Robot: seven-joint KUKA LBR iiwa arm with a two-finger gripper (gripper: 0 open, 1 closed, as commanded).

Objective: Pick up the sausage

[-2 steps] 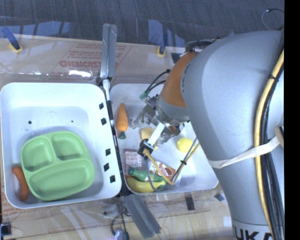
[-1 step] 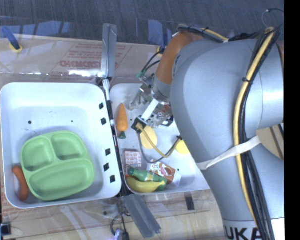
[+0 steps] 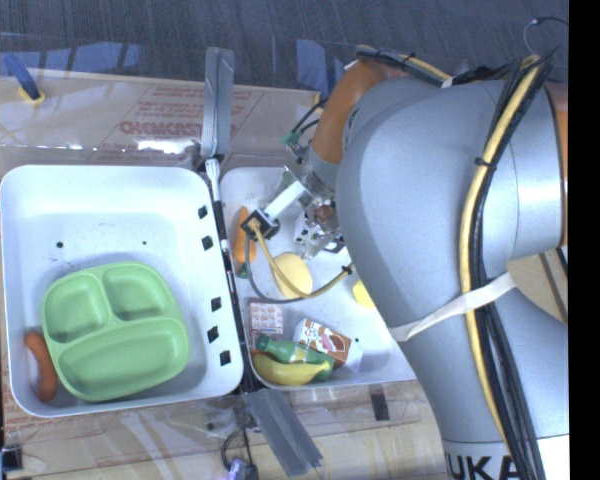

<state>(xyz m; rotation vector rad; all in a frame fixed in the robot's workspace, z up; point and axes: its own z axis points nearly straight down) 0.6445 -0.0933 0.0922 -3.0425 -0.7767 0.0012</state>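
The sausage (image 3: 40, 365) is a reddish-brown link lying in the left bin (image 3: 100, 193), at its front left corner. It is pressed against the left edge of a green divided plate (image 3: 115, 328), which hides part of it. My gripper (image 3: 315, 230) hangs low over the back of the right bin (image 3: 242, 183), far to the right of the sausage. The grey arm's bulk covers much of that bin.
In the right bin lie an orange item (image 3: 242, 245) by the left wall, a yellow lemon-like fruit (image 3: 292, 273), a checkered packet (image 3: 266, 316), a small carton (image 3: 326, 341), a banana (image 3: 292, 372) and a green item (image 3: 279, 348). A cable (image 3: 280, 293) loops over them.
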